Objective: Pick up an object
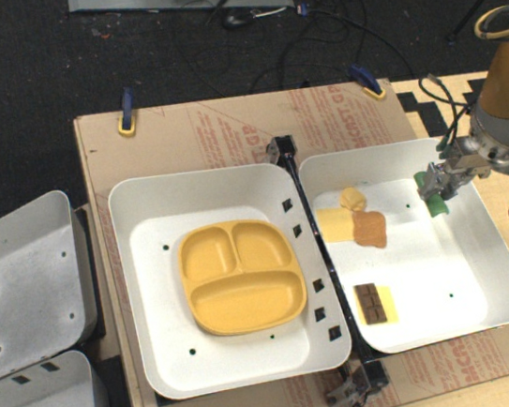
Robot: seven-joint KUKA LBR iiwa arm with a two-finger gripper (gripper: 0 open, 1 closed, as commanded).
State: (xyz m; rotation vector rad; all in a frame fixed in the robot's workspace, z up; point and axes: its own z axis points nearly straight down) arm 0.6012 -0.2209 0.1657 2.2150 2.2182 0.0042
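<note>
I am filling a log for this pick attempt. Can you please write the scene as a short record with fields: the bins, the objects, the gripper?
left bin: holds a yellow divided tray
right bin: holds a pale yellow block, a small yellow piece, a tan piece, a brown bar on a yellow card
gripper: over the right bin's far right part, a green item at its tip
grasp: cannot tell

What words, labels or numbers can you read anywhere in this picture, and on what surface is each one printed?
Red printing on the cardboard sheet under the white bins: upside down and faint, too blurred to read with certainty.
More red printing along the cardboard's front edge: also too blurred to read.
Nothing readable on the yellow divided plate, the food pieces or the pincer.
</note>
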